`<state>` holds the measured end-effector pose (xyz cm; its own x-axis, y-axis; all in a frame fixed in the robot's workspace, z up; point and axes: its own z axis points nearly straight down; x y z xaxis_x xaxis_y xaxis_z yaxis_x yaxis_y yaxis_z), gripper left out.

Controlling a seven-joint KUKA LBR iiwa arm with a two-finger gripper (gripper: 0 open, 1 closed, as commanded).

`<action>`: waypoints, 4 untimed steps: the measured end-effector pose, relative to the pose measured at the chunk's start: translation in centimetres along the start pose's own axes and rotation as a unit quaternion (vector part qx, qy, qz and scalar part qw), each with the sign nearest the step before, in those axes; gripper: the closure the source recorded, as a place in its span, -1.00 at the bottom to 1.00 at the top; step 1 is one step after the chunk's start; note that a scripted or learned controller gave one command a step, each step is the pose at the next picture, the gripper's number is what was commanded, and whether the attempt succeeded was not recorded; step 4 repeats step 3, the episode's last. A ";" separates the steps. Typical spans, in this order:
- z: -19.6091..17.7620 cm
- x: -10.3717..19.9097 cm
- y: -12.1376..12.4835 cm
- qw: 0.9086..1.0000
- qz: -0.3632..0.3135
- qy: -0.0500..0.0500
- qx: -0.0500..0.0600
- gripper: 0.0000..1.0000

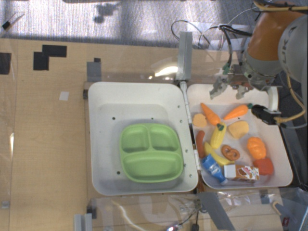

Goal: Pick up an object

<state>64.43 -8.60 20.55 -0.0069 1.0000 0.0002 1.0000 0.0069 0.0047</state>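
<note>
Orange toy carrot (210, 113), tapered, lying in right bin (285, 170), end effector (230, 88) above, fingers seemingly spread, gripping nothing

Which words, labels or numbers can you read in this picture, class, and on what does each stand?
None can be read.
Small carton in the right bin: red and white print, too blurred to read.
Blue packet: markings too small to tell.

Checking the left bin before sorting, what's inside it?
The left bin holds a green divided plate, its three sections bare. What lies under the plate is covered.
</note>
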 end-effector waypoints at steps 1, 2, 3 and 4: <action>11.0 -1.1 -1.5 0.996 0.084 0.000 0.000 -1.00; 9.8 -1.0 -1.3 0.997 0.083 0.001 -0.002 1.00; 1.9 2.4 -2.0 0.999 -0.035 0.000 -0.001 1.00; 1.9 2.4 -2.0 0.999 -0.035 0.000 -0.001 1.00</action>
